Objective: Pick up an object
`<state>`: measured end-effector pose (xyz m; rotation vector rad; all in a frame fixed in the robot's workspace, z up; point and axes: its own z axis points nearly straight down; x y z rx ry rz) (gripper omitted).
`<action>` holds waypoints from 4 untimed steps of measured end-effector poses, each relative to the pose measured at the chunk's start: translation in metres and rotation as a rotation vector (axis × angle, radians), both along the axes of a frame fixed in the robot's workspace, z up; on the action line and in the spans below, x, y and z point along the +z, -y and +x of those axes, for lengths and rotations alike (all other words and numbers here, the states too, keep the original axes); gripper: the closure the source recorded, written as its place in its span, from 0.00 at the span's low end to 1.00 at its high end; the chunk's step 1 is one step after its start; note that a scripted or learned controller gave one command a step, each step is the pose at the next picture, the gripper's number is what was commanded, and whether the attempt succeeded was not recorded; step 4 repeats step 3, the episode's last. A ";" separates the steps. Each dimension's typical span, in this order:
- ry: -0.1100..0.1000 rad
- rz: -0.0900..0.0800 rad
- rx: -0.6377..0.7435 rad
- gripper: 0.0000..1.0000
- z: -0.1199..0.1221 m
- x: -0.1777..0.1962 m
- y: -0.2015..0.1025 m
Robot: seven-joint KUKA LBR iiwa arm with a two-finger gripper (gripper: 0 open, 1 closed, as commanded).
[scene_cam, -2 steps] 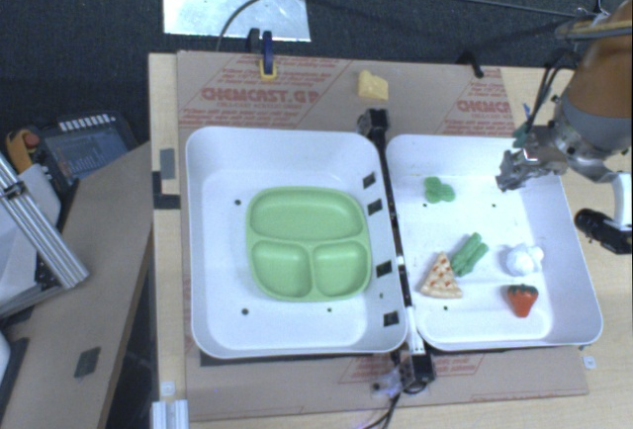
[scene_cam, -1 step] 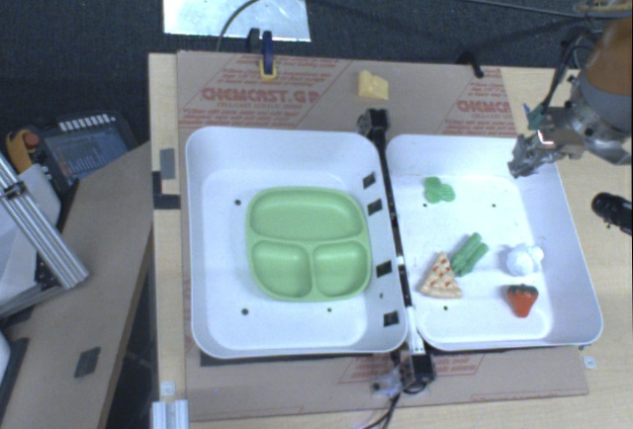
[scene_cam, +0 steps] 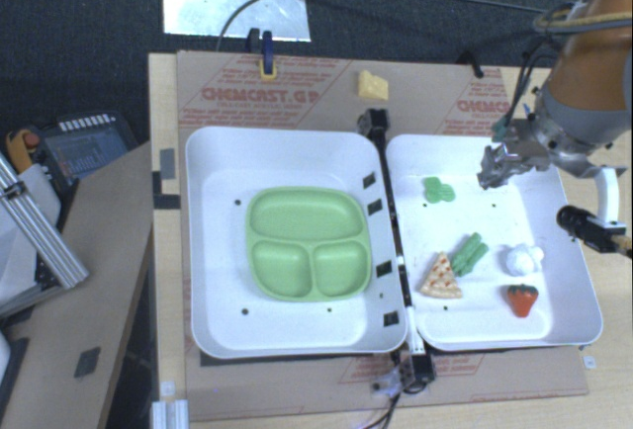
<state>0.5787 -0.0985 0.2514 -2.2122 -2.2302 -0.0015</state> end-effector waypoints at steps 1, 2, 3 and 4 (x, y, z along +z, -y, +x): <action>0.001 0.000 0.000 1.00 -0.001 -0.015 -0.052; 0.002 0.001 0.002 1.00 -0.003 -0.007 -0.108; 0.000 0.001 0.002 1.00 -0.015 -0.017 -0.166; 0.000 0.001 0.002 1.00 -0.015 -0.017 -0.166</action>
